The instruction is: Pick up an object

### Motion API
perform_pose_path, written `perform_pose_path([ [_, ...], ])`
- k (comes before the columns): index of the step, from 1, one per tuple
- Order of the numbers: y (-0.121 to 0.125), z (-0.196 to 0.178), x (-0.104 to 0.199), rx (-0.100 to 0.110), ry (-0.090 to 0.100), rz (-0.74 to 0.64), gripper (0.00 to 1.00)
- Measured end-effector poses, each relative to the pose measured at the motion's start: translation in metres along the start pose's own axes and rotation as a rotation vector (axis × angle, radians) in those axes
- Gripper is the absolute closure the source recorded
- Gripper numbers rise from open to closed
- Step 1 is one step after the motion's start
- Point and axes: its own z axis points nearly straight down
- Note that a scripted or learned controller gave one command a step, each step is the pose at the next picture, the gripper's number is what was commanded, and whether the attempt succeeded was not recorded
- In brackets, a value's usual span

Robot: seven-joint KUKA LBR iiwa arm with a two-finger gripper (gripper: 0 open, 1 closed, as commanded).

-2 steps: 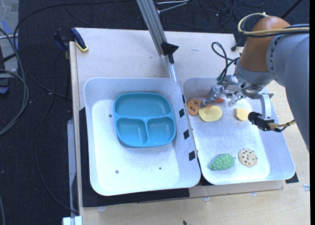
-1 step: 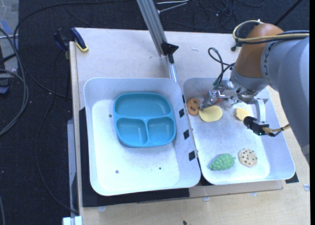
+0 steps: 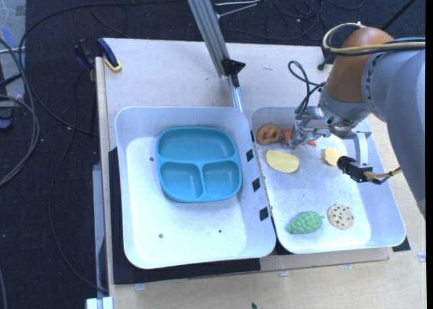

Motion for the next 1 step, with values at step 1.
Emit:
perform_pose_path([
  [1, 0.0037, -0.064, 0.0036, -0.004, 0.0, -0.002, 1.0],
])
